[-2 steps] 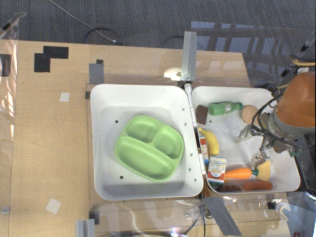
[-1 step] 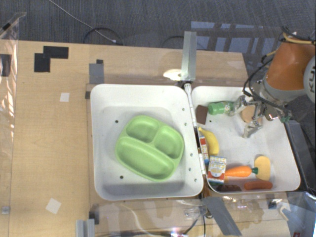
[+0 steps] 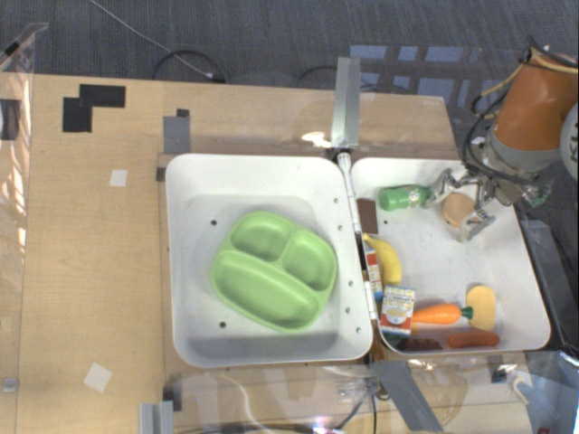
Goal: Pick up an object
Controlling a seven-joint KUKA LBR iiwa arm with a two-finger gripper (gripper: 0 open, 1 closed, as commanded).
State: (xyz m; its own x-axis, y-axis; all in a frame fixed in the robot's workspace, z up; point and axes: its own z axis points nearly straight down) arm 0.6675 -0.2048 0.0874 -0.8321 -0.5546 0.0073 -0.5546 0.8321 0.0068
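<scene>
The right bin (image 3: 529, 269) holds several toy foods. A tan rounded object (image 3: 457, 210) lies near its back right. My gripper (image 3: 463, 204) hangs low over it, below the arm's orange band (image 3: 536, 107). One finger (image 3: 446, 185) stands at the object's upper left and the other at its lower right. The fingers are spread wider than the object, so the gripper reads as open around it. A green bottle (image 3: 402, 197) lies just left of the gripper.
A banana (image 3: 387, 259), a small carton (image 3: 397, 307), a carrot (image 3: 436, 315), a yellow piece (image 3: 482, 306) and a red sausage (image 3: 470, 339) lie toward the right bin's front. The left bin (image 3: 194, 197) holds a green divided plate (image 3: 273, 269).
</scene>
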